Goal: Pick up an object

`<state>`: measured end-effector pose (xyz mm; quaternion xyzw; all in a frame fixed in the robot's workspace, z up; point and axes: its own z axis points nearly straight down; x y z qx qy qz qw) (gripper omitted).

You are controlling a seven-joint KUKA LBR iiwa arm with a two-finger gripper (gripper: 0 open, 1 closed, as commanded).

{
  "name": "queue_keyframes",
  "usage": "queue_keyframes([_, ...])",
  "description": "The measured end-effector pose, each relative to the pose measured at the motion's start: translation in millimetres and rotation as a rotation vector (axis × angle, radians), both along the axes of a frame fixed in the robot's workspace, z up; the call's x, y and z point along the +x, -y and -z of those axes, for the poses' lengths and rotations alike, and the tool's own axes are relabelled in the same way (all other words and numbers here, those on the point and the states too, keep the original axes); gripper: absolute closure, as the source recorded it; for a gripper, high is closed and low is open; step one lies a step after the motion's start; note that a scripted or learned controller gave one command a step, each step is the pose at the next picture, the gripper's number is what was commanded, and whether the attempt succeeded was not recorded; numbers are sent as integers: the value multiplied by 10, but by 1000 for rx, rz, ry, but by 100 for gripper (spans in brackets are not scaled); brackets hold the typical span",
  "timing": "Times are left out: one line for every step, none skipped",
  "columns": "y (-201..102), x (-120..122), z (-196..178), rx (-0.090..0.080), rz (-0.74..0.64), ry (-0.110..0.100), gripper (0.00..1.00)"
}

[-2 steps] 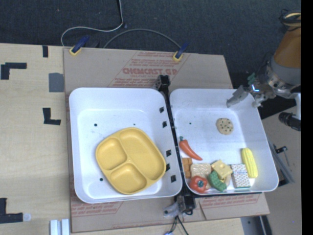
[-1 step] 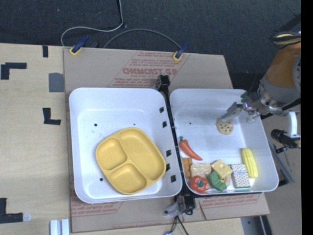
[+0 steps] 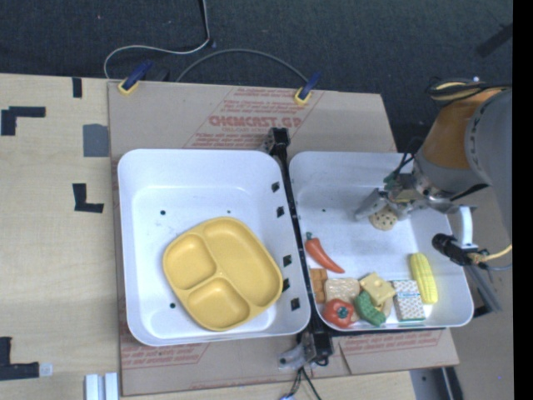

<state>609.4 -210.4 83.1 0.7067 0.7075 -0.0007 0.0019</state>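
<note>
A small tan holed block [image 3: 383, 219] sits in the right bin [image 3: 350, 169] under the gripper [image 3: 390, 204], whose grip I cannot tell, apart from toy food; cardboard [image 3: 250, 119] reads perhaps "CHEMCAST".

Yellow divided plate [image 3: 221, 272] in left bin [image 3: 150, 182], toy food [image 3: 375, 294] in right bin [image 3: 333, 182]

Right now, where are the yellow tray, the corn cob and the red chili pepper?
yellow tray [image 3: 221, 272], camera view, middle of the tray where its compartment ridges meet.
corn cob [image 3: 424, 277], camera view, middle of the cob's length.
red chili pepper [image 3: 323, 257], camera view, middle of its red body.
</note>
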Motion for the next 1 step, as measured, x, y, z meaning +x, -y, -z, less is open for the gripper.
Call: queue_keyframes([150, -124, -1334, -3, 0, 11, 0])
